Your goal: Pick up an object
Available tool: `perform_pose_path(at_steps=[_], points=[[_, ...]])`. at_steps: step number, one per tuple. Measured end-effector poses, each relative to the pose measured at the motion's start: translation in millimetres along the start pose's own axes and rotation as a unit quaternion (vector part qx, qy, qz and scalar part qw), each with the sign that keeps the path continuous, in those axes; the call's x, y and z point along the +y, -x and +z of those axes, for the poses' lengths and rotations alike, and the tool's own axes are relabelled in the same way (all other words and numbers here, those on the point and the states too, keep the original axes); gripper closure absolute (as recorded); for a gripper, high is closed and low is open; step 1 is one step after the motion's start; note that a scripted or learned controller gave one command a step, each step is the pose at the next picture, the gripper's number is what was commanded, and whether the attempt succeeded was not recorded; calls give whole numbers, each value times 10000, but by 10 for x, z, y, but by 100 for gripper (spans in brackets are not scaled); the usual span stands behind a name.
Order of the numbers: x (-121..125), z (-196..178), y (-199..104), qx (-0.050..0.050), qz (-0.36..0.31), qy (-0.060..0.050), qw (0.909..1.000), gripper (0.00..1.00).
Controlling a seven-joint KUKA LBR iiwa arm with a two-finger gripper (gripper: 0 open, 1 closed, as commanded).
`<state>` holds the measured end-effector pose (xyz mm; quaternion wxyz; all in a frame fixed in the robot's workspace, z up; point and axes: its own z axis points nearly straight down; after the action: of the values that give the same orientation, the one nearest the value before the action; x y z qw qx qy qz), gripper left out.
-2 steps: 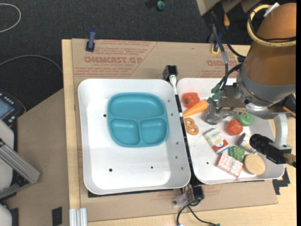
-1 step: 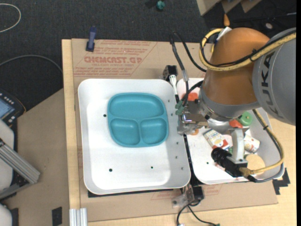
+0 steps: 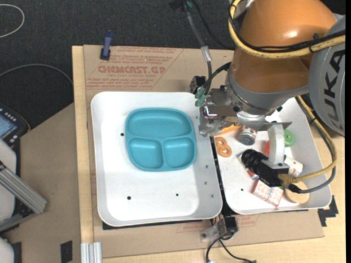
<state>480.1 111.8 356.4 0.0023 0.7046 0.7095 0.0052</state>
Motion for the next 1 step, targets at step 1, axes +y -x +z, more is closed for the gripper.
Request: perform_pose_path(at_steps=[1], points=[[-19, 295, 480, -24, 61, -80, 9999, 100]])
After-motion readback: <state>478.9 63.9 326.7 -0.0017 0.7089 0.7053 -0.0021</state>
